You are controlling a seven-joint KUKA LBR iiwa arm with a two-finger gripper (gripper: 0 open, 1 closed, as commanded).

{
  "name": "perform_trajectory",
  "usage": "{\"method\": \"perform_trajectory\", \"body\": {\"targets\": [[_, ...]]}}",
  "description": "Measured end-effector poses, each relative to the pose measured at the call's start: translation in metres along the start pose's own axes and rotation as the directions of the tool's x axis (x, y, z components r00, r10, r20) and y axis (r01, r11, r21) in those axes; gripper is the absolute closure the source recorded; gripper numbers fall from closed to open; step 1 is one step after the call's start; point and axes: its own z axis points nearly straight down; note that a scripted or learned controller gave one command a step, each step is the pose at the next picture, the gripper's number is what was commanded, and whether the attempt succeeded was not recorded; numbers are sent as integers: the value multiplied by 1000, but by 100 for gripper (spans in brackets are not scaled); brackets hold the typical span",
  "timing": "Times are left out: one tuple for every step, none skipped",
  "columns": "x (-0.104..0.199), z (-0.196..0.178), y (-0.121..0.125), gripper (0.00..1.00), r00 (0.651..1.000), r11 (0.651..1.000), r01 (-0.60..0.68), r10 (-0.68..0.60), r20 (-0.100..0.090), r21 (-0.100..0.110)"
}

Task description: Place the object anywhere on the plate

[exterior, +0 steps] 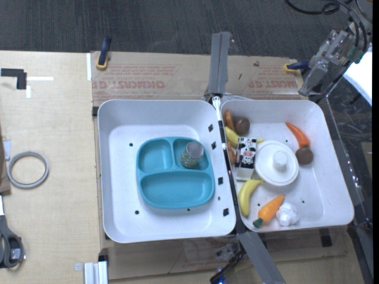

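Note:
A teal divided plate (175, 182) lies in the left white bin (118, 158). A small grey-green can (192, 154) stands upright in the plate's upper right compartment. My gripper (314, 76) hangs above the far right corner of the right bin (331, 176), well away from the plate and the can. Nothing is visible in it. The right bin holds several toy foods: a white round lid (277, 162), a cow-patterned box (246, 152), a banana (247, 195), two carrots (269, 210) (298, 134) and a brown ball (304, 155).
A grey bar (219, 64) runs back from the seam between the bins. Blue clamps (104, 52) (296, 67) sit on the cardboard behind them. On the wooden bench at left lie a tape roll (26, 169) and scissors (10, 250).

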Motion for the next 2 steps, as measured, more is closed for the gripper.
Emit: {"method": "perform_trajectory", "body": {"targets": [[-24,-18,-56,0,995,995,-99,99,1,0],[-61,-72,-82,0,990,990,-139,139,1,0]]}}
